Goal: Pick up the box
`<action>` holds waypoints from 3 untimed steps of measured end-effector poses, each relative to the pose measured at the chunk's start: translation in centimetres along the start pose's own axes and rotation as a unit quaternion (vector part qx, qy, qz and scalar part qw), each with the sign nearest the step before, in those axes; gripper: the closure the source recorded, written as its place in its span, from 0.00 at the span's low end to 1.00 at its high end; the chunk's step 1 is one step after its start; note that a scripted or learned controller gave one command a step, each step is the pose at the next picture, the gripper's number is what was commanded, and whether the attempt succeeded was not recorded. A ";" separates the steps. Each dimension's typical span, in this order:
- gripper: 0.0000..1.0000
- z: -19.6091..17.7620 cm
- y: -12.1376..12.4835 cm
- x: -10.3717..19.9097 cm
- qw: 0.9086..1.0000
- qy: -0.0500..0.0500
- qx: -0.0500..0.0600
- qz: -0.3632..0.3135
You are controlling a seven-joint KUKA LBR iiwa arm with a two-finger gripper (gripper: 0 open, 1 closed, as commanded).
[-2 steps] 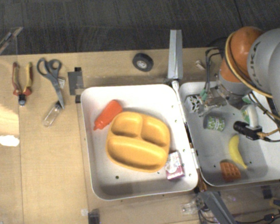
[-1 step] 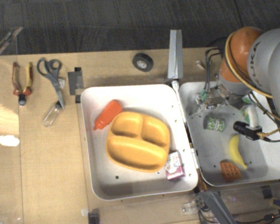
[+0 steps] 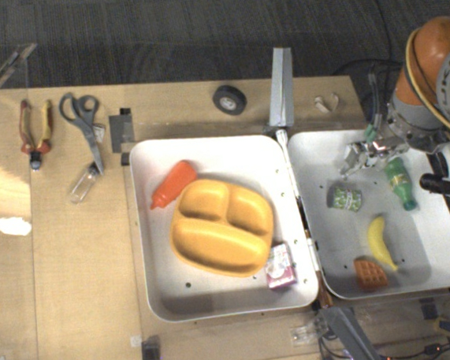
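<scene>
White bins (image 3: pixel 165 300) sat side by side on the bench. My jaws (image 3: pixel 363 154) hung over the right bin's far side, beside a green bottle (image 3: pixel 399 184); whether they were open or shut I could not tell, and nothing showed between them. The box (image 3: pixel 280 266) lay in the left bin's near right corner, touching a yellow tray (image 3: pixel 222 227).
</scene>
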State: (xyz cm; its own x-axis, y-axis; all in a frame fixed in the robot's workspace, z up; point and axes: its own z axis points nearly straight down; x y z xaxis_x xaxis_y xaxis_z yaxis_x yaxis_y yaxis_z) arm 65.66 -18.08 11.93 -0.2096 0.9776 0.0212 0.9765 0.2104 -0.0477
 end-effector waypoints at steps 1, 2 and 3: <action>0.00 3.6 -8.6 8.5 0.999 -0.014 -0.030 -0.030; 0.00 3.2 -0.2 8.1 0.999 -0.009 -0.012 -0.042; 0.00 3.1 1.6 7.2 1.000 0.007 0.011 0.000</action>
State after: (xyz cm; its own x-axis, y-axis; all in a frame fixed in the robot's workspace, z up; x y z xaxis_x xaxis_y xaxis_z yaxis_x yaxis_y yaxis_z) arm 65.58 -10.68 8.94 -0.2096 0.9771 0.0356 0.9749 0.2117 -0.0692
